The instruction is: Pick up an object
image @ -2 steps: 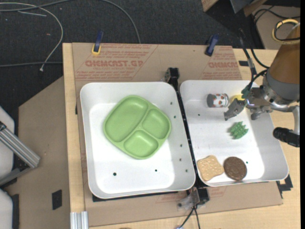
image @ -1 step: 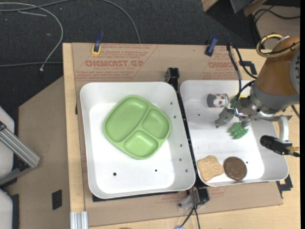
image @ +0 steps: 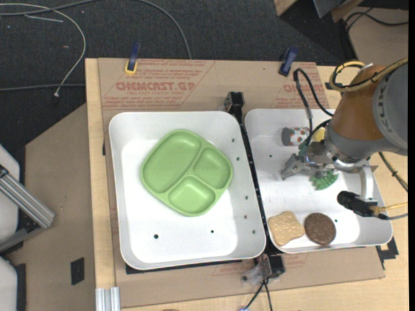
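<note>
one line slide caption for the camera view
KUKA arm's claw low in the right bin near a green item, two cookies in front; green divided plate in left bin.

Plate in left bin (biscuits in right).

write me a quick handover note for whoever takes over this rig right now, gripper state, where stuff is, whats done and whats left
Gripper: low in the right bin, by a small green object; whether it is open or shut cannot be made out, and nothing is visibly held.
Right bin: a small grey and white object near the far side, a tan cracker-like piece and a round brown cookie-like piece at the near edge.
Left bin: a green divided plate, lying flat.
Done: arm is down among the objects.
Left: get a confirmed grasp and lift one object.
</note>
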### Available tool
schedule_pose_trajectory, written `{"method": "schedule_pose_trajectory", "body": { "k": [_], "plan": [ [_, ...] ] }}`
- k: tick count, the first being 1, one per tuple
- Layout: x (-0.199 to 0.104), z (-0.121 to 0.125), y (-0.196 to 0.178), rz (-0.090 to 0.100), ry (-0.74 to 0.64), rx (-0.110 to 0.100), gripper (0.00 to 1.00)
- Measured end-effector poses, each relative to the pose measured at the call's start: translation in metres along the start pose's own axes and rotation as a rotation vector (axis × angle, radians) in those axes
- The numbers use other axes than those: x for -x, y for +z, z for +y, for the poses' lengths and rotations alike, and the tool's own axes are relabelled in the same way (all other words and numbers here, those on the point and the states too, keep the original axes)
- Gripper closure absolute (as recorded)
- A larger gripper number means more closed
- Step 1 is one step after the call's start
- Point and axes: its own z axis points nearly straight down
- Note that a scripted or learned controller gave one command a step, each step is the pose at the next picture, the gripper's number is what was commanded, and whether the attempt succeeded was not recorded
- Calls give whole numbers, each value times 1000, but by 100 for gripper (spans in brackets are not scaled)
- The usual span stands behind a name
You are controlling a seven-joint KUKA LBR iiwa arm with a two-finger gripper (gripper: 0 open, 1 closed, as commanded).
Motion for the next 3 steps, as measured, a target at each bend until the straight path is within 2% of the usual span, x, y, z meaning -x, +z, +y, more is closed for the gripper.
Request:
{"method": "schedule_pose_trajectory", "body": {
  "k": [1,2,3],
  "plan": [
    [0,0,11,0,1,-1,0],
    [0,1,-1,0,2,2,100],
    [-1,13,-56,-4,0,10,100]
  ]
}}
